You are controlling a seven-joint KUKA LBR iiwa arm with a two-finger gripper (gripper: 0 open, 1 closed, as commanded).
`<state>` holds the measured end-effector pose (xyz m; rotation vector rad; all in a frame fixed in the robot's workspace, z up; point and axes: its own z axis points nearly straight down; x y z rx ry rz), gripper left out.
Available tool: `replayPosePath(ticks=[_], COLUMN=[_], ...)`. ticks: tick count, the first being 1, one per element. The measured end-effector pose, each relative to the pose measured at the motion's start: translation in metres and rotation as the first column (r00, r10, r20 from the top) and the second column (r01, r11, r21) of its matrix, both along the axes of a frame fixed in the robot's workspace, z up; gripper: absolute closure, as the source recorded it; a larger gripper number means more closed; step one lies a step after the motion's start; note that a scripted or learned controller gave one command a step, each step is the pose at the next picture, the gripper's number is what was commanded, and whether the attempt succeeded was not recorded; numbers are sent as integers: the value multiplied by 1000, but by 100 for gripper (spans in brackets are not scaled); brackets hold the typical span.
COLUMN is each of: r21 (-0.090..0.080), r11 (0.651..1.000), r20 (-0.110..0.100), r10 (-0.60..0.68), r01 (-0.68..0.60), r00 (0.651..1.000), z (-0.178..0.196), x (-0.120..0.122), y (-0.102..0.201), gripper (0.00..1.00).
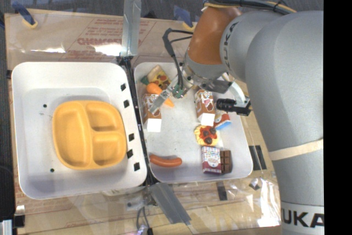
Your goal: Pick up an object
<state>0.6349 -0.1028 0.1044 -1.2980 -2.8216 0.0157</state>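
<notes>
My gripper (pixel 166 96) reaches down into the upper left of the right bin (pixel 181 143), under the orange wrist band. Its tip is over an orange carrot-like toy (pixel 154 88) and a brown carton (pixel 152 108) with a white label. Whether anything is held cannot be made out. A pizza-slice toy (pixel 158 74) lies just behind it. A second brown carton (pixel 204 103) stands to the gripper's right, partly under the wrist. Near the front of the bin lies a sausage (pixel 166 160).
The left bin (pixel 25 118) holds a yellow divided plate (pixel 88 133). In the right bin's right half lie a yellow fruit tart (pixel 207 135), a chocolate box (pixel 212 160) and a small blue and red piece (pixel 223 123). The grey arm covers the view's right side.
</notes>
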Motion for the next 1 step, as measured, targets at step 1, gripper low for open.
replayPosePath(ticks=[1], r21=[-5], r11=[994], r20=[35], r10=[-108], r01=[109], r00=[994], z=[1], x=[19], y=[2], gripper=[0])
